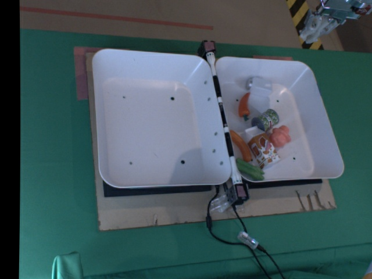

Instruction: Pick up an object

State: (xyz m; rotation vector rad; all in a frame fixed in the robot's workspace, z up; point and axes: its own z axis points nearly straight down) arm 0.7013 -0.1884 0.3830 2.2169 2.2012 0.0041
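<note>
One gripper (pixel 340 7), parked high at far-right corner of view, well clear of both bins, over floor near the yellow-black hazard stripe (pixel 295 2). Too small/blurred to tell its state; nothing seen held.

Right bin (pixel 325 156): all objs sit here, crowded toward its left half by the centre divider (pixel 221 112). Back to front: white/clear piece (pixel 260 88), small red-orange pepper (pixel 244 104), patterned can (pixel 268 119) on its side, salmon-pink toy (pixel 281 136), orange-white patterned pouch (pixel 264 150), orange carrot (pixel 240 145) along the divider wall, green veg (pixel 250 170) at front corner.

Left bin (pixel 116 173): bare white floor w/ small dark holes.

Step in hand, my read: approach not yet begun. Best pick prob. pink toy or can, since both have free space on their right side for fingers. Avoid carrot + green veg: tight vs. wall, likely to pinch rim. Come down vertical, centre over the obj, align jaws across its short axis. Pouch touches neighbours; risk of dragging two.
</note>
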